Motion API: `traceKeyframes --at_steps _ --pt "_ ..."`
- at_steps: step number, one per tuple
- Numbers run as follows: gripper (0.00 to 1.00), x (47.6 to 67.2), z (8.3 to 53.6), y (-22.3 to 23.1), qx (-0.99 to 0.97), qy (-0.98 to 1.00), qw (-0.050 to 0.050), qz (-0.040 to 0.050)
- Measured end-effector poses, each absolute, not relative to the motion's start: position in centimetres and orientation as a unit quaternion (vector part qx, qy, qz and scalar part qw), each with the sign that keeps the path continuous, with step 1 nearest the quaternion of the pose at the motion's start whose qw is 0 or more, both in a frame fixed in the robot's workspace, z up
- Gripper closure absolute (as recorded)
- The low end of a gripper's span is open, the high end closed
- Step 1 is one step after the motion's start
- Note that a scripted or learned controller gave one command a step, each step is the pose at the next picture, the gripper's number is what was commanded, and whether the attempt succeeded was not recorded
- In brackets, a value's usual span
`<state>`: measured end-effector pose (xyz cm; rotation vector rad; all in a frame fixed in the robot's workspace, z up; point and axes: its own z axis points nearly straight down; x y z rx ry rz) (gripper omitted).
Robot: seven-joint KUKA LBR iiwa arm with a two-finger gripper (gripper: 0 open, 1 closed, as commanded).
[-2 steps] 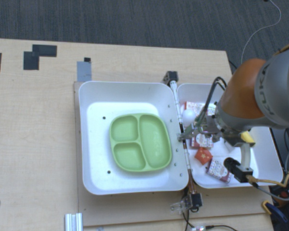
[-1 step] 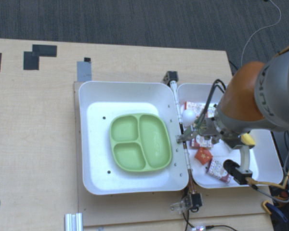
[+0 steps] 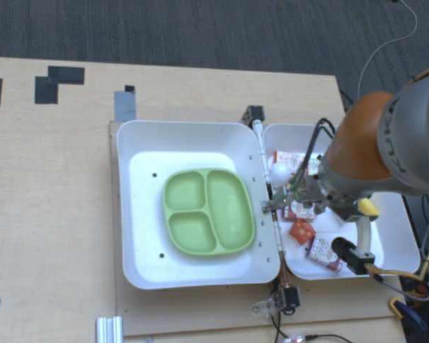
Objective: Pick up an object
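Pincer: the gripper (image 3: 294, 204) is hanging low over the near-left part of the right bin (image 3: 404, 213), close to the divider between the two bins; its metal parts are showing, but whether it is spread or closed I cannot tell, and nothing can be seen gripped in it.
Arm: the grey arm (image 3: 407, 148) with its orange band is reaching in from the right and is covering much of the bin behind the pincer.
Candidates: a red packet (image 3: 301, 230) is lying just below the pincer, a red-and-white wrapper (image 3: 322, 253) a little further down and to its right, a white ball (image 3: 279, 171) just above it, and a small yellow piece (image 3: 368, 207) off to its right.
Other bin: the left bin (image 3: 139, 191), to the pincer's left, is holding a green divided tray (image 3: 207, 211).
Progress: the approach is looking done, judging by how low the pincer is sitting among the items; no object is showing lifted.
Remaining: securing one item, likely the red packet or the ball, and raising it clear of the bin.
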<state>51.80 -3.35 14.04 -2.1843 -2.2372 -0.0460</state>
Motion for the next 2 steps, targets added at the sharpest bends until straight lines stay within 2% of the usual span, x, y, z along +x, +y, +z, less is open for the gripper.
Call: traceKeyframes --at_steps 2 --pt "0.0 51.75 14.0 -3.34 -0.698 -0.716 0.008 -0.014"
